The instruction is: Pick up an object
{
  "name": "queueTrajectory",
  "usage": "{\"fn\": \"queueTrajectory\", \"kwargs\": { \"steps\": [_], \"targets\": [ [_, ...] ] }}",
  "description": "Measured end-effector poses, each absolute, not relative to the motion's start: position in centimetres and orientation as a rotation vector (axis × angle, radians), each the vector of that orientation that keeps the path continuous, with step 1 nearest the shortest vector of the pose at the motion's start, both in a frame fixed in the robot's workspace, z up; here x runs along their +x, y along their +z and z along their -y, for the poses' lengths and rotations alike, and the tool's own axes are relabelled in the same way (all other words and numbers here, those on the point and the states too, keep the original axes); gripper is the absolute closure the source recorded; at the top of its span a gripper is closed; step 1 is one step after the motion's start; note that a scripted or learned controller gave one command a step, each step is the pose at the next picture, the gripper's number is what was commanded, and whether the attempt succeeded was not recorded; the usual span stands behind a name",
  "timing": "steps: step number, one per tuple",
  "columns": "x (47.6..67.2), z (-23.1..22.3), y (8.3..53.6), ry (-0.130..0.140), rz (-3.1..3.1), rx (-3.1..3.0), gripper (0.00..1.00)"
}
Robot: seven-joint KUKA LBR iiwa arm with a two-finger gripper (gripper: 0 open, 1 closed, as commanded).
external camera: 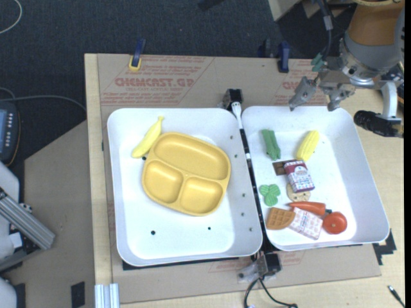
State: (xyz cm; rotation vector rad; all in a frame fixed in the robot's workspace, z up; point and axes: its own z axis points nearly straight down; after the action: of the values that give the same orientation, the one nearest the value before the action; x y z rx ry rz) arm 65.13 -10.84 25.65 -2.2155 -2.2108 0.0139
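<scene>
The left bin (128, 236) carries a yellow divided plate (186, 174) at its middle and a banana (148, 138) near its far-left corner. The right bin (366, 172) holds the small toy foods: a corn cob (308, 145) and a green pod (270, 143) toward the far edge, a carrot (307, 206) and a tomato (334, 222) by the near edge. The gripper (321, 95) hangs over the right bin's far edge, fingers spread wide and holding nothing. The corn cob lies closest, just nearward of the fingers, its long axis running far-to-near with a slight slant, so it looks the likeliest pick.
</scene>
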Motion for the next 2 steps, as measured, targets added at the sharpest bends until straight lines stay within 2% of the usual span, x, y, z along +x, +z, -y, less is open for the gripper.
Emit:
{"fn": "queueTrajectory", "kwargs": {
  "steps": [1,2],
  "targets": [
    [65.3,10.8,26.5,0.000,2.221,-2.221,0.00],
    [65.2,11.0,20.1,0.007,2.216,-2.218,0.00]
  ]
}}
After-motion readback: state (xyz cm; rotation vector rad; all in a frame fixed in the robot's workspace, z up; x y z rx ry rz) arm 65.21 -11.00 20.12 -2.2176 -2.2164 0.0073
